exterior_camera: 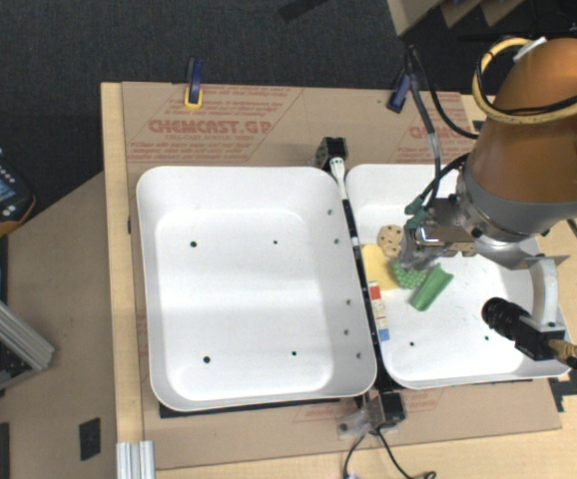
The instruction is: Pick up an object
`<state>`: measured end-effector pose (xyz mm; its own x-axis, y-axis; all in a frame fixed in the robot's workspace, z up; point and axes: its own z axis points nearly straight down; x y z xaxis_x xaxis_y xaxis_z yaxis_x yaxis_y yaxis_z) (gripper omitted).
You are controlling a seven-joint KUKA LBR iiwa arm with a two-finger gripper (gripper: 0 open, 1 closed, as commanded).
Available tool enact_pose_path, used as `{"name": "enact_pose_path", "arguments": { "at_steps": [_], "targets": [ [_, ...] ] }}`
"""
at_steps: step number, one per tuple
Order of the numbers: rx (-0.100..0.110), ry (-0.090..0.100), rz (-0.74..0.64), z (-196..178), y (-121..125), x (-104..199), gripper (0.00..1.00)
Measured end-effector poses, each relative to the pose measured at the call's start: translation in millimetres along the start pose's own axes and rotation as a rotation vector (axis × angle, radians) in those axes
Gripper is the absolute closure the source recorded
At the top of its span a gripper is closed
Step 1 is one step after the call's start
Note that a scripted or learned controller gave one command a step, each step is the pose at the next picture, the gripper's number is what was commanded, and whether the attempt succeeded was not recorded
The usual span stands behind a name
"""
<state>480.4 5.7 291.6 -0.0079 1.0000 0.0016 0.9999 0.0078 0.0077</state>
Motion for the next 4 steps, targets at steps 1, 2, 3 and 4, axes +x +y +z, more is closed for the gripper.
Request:
{"name": "enact_pose_path", "arguments": {
  "at_steps": [1, 2, 3, 4],
  "targets": [
    [0.012, -0.002, 0.013, 28.6, -2.3, -42.3, 1.0],
    [-0.003, -0.002, 0.002, -22.0, 69.3, 8.6, 1.0],
    [0.014, -0.002, 0.014, 11.5, 14.6, -42.6, 1.0],
    [0.003, -0.001, 0.003, -22.1, -0.7, 1.2, 1.0]
  ]
}}
